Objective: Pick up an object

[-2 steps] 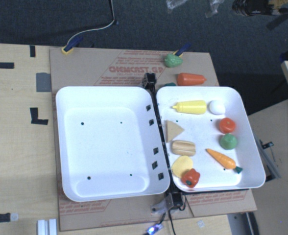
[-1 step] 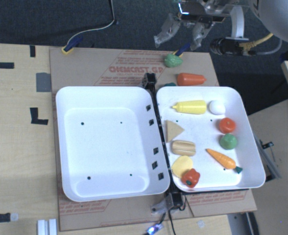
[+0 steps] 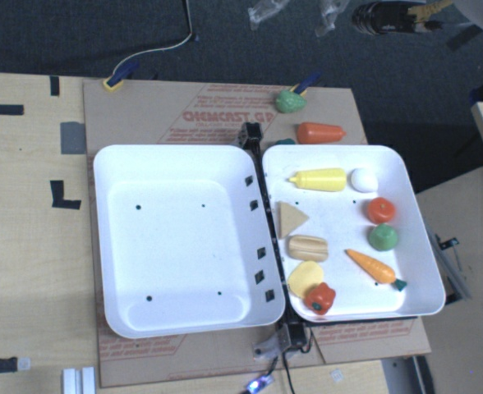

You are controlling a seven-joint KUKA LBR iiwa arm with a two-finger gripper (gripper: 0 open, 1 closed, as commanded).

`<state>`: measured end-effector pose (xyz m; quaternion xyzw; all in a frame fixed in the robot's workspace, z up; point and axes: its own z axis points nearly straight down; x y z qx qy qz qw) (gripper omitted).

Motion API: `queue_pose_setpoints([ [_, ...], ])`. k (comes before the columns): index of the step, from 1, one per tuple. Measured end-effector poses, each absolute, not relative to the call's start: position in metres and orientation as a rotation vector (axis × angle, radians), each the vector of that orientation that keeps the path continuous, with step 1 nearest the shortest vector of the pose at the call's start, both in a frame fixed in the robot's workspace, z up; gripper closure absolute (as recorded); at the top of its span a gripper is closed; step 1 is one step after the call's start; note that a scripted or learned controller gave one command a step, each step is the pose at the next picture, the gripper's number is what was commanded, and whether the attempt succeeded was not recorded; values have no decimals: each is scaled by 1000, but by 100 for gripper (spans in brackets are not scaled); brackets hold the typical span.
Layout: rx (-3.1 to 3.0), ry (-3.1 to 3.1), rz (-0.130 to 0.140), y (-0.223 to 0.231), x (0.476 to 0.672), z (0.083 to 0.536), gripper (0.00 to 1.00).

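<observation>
The gripper [image 3: 301, 6] hangs at the top edge of the view, above the dark floor beyond the bench, with its two translucent fingers [image 3: 268, 6] spread apart and nothing between them. Nearest below it, on the brown cardboard sheet [image 3: 217, 117] behind the bins, lie a small green leafy toy vegetable [image 3: 290, 101] and, just to its right and a little nearer the bins, a red-orange toy pepper or carrot-like piece [image 3: 319, 132]. The right bin [image 3: 418, 220] holds the rest of the toy food: a yellow corn cob [image 3: 318, 180] lying lengthwise near the far wall with a white egg [image 3: 363, 179] touching its right end, a red tomato [image 3: 381, 210] near the right wall, a green round fruit [image 3: 383, 237] just below it, an orange carrot [image 3: 374, 267] with a green tip lying at a slant, a tan wedge [image 3: 291, 218] by the left wall, a tan bread-like block [image 3: 307, 247] beneath it, a yellow piece [image 3: 305, 277] lower still, and a red pepper [image 3: 320, 299] touching it at the near wall. The left bin [image 3: 110, 220] sits alongside, the two joined at a black hinge strip.
</observation>
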<state>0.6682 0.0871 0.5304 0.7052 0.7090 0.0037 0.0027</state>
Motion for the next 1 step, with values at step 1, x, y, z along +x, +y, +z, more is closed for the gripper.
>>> queue_pose_setpoints([
  [1,2225,2233,-24,129,666,304,0],
])
